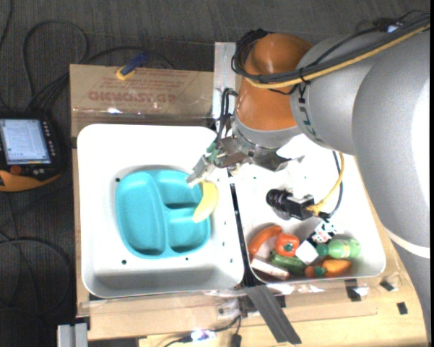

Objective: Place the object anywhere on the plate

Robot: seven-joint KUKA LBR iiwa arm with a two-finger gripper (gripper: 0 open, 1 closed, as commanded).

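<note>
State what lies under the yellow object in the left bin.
The yellow object, banana-like, hangs at the pincer over the blue plate's right edge. Plate compartments show beside it; the part directly beneath is covered.

Faint, unreadable red lettering on cardboard sheet (141,92)

Bright, even light falls from overhead. The 2 white bins (90,194) below the gripper (202,170) glare almost to pure white, their edges washed out. Soft shadow pools under the arm (361,85), right of the gripper. The dark floor (29,49) far left stays dim. Focus is slightly soft throughout.
</note>
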